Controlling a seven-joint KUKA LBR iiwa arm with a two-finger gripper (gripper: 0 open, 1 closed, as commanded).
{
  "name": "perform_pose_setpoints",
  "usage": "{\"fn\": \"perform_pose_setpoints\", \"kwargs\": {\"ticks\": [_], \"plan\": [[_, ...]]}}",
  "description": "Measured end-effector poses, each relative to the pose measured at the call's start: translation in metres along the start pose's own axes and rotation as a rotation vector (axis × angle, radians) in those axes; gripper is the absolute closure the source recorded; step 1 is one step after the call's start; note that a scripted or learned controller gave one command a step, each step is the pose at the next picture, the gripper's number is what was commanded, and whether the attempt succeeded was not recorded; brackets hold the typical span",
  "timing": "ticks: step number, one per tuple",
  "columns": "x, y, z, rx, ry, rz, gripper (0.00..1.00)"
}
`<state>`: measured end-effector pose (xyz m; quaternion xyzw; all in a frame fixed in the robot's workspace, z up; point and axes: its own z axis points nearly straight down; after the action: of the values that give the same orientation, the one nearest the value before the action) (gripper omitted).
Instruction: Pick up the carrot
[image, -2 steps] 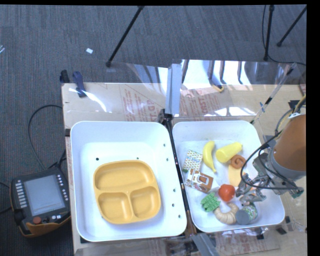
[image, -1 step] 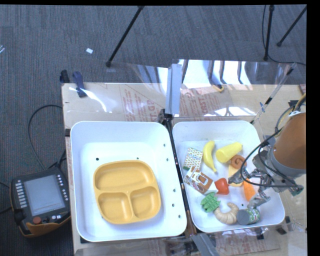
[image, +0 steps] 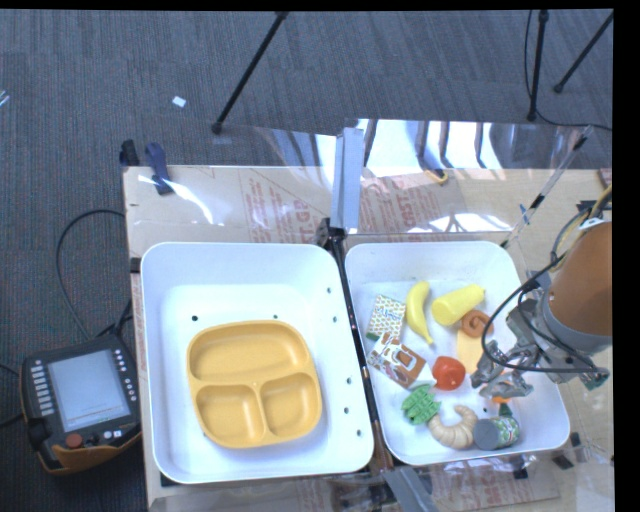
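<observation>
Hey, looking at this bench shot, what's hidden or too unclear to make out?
- Carrot: no toy in the right bin reads clearly as one; the pale orange piece is partly covered by the gripper.
- Gripper: small and cluttered, its grasp state is unreadable.
- Arm: cut off by the right edge.
- Small cards: print too small to read.
- Can: label too small.

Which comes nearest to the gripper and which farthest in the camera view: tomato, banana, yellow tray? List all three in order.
From the gripper, nearest first:
1. Tomato, just left of it, in the right bin.
2. Banana, farther up and left, same bin.
3. Yellow tray, far left, in the left bin.
</observation>
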<state>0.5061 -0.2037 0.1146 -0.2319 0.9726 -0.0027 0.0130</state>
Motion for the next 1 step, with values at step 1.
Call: {"fn": "perform_pose_setpoints", "kwargs": {"ticks": [1], "plan": [[-0.0170, 0.0098, 0.0062, -0.008, 0.026, 0.412, 1.00]]}}
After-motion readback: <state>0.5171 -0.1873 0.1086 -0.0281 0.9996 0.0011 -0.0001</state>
